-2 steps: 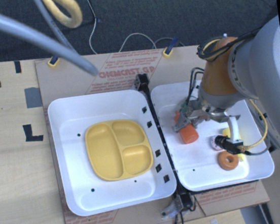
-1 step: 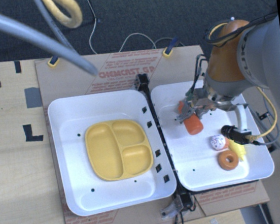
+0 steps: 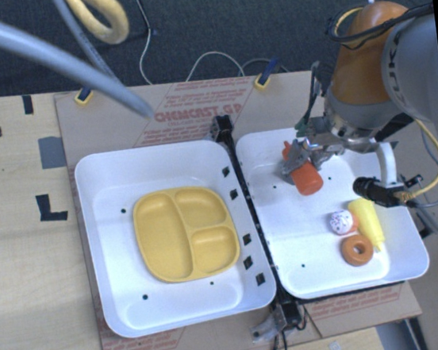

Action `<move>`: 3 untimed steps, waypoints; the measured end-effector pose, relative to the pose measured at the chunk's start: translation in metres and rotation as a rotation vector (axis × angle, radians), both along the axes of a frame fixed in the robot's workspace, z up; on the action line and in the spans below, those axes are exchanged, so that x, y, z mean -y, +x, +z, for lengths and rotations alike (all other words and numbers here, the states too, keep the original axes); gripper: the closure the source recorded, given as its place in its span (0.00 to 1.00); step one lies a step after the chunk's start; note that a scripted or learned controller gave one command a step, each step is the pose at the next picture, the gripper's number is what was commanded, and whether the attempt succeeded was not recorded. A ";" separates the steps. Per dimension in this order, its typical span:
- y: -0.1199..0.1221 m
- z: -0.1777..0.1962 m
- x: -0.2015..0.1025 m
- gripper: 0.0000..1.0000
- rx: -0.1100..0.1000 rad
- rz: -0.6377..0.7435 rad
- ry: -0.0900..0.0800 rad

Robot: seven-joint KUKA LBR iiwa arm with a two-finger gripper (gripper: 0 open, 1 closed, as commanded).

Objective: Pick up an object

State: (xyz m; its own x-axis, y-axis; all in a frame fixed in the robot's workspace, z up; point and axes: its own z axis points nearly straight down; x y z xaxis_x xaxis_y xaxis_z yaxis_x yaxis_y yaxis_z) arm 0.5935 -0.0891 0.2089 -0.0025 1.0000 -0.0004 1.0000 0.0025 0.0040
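While the tool [image 3: 301,159] hangs low over the orange cylinder [image 3: 308,179] in the right bin [image 3: 407,265], finger state unreadable, nothing looks lifted; pickup remains.

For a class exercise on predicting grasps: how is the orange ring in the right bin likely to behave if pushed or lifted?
The orange ring lies flat, so a push would probably slide it rather than roll it. It touches the yellow piece, so a nudge may shift that too. It looks small and probably light; its rounded rim might slip from the hand.
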 end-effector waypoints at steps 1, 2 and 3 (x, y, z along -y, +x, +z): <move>-0.006 0.050 0.007 1.00 0.000 -0.002 -0.001; -0.013 0.037 -0.049 1.00 -0.006 0.003 0.002; -0.011 0.021 -0.106 1.00 -0.008 0.004 0.001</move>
